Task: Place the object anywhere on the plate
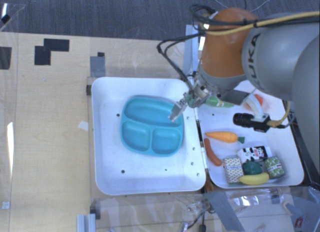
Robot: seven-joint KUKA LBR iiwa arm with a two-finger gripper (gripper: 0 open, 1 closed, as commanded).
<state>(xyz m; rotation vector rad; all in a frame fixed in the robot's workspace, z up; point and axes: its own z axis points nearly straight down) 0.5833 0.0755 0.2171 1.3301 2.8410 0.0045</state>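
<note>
The arm [260, 51], a bulky grey casting with a glossy orange band, leans in over the seam between the two bins, and its gripper [176, 112] hangs over the upper right corner of the plate [150, 132]. I see nothing between the thin metal tips, and whether the jaws are parted or closed I cannot tell from here. So the job looks barely begun: the plate, just below and to the left of the jaws, is a smooth blue plastic tray with rounded corners and three shallow wells, all bare, and it sits in the left bin [110, 166], matte white with a low rim. Which item is meant to go on it I cannot say; every candidate lies in the right bin [295, 176], well to the right of the jaws. There the carrot [222, 136] is a tapered orange cone with a green stub, the sausage [212, 153] a slim red-brown curve, the banana [254, 178] a small waxy yellow crescent, beside little printed cartons [233, 169]. What remains, in my judgement, is the whole pick, the carry across and the release onto the plate.
</note>
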